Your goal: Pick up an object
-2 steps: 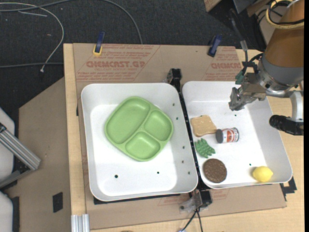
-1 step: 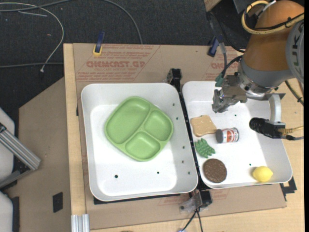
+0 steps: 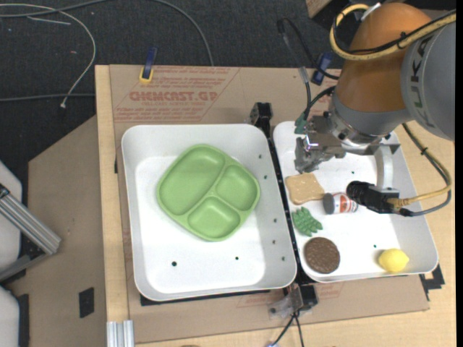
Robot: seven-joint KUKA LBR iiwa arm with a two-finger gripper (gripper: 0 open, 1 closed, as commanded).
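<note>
the objects lie in the right bin [image 3: 414,226]: a slice of toast [image 3: 304,188] near its left wall, a small bottle [image 3: 340,204] just right of the toast, a green leafy piece [image 3: 307,223] below the toast, a brown round cookie [image 3: 321,254] lower still, and a lemon [image 3: 393,260] at the lower right. the gripper [image 3: 311,150] hangs just above the toast, and it cannot be told how it stands. the left bin [image 3: 145,255] holds a green divided plate [image 3: 208,191].

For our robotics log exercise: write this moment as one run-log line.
gripper: low in right bin, above toast slice | held: nothing seen | left bin: green divided plate
</note>
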